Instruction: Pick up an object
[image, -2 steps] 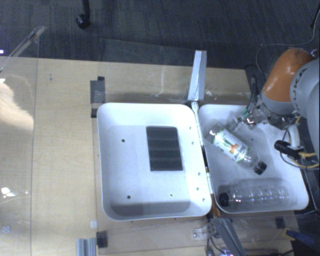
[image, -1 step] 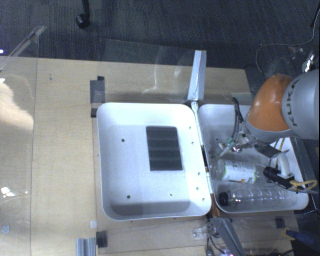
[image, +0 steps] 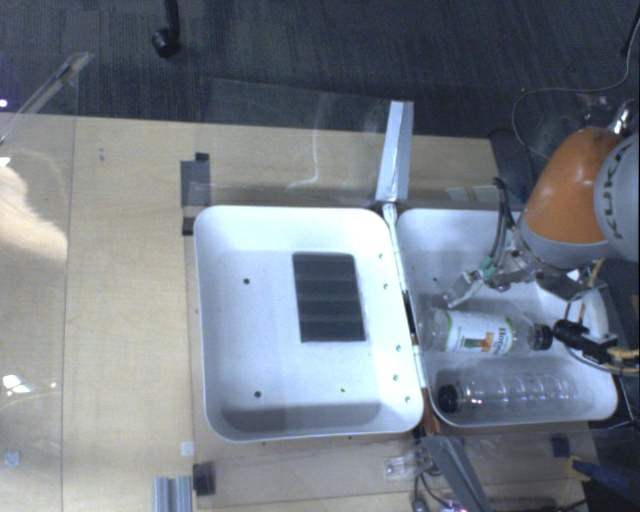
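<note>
In the right bin (image: 445, 235) a small clear bottle with a green and white label and a dark cap (image: 480, 334) lies on its side. A larger clear plastic bottle with a black cap (image: 515, 392) lies along the bin's front wall. My gripper (image: 478, 282) hangs low over the middle of this bin, just above and behind the labelled bottle, under the orange band of the arm (image: 567, 195). Nothing is visibly held in it. A flat dark ribbed rectangle (image: 327, 296) lies in the middle of the left bin (image: 215, 330).
A grey metal strip (image: 395, 150) stands behind the gap between the bins. Cables (image: 590, 345) trail over the right bin's right rim. Wooden bench top (image: 110, 300) stretches out to the left of the bins.
</note>
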